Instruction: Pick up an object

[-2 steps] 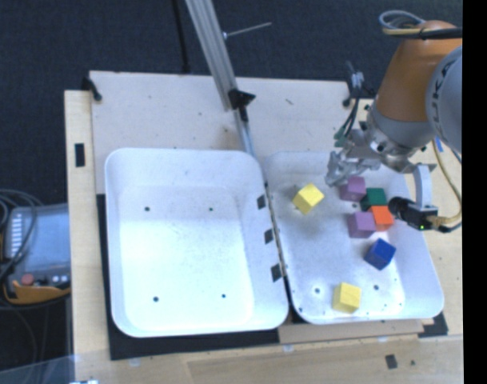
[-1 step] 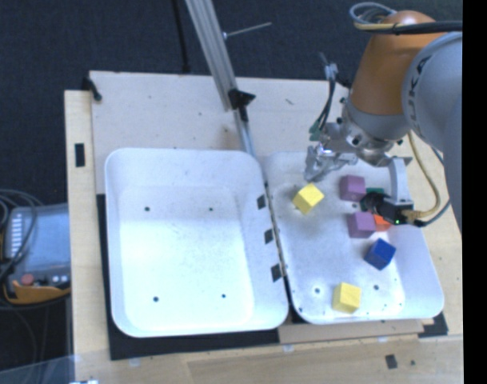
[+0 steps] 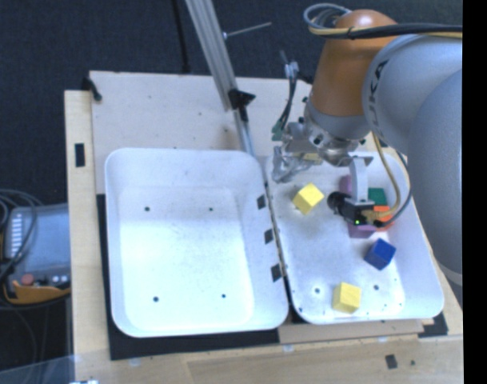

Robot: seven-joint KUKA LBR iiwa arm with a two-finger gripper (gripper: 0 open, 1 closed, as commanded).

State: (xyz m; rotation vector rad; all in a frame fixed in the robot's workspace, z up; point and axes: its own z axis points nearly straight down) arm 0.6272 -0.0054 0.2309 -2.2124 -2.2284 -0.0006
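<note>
So we've got the arm (image 3: pixel 387 70) hanging over the far end of the right bin (image 3: pixel 411 302), with the gripper (image 3: pixel 287 166) down near that bin's far-left corner, right by the wall it shares with the left bin (image 3: pixel 187 238). We honestly can't tell if the gripper is open or closed, it's a blur of metal from this angle, and nothing shows between its tips.

The closest target is the yellow cube (image 3: pixel 308 198), sitting just beside the gripper, toward the bin's middle and apart from it. If we're going for that one, we'd say line up square over it and come straight down, because it sits turned at an angle and a corner catch would likely just shove it away.

Other stuff in the right bin: a blue block (image 3: pixel 380 254) toward the right side, a second yellow block (image 3: pixel 346 297) near the front edge, and a green block (image 3: pixel 377 196) half hidden under the arm's cabling. The shared bin wall and the slanted metal rail (image 3: pixel 215 54) at the desk's far side are tight next to the gripper, so not much room to swing leftward.
</note>
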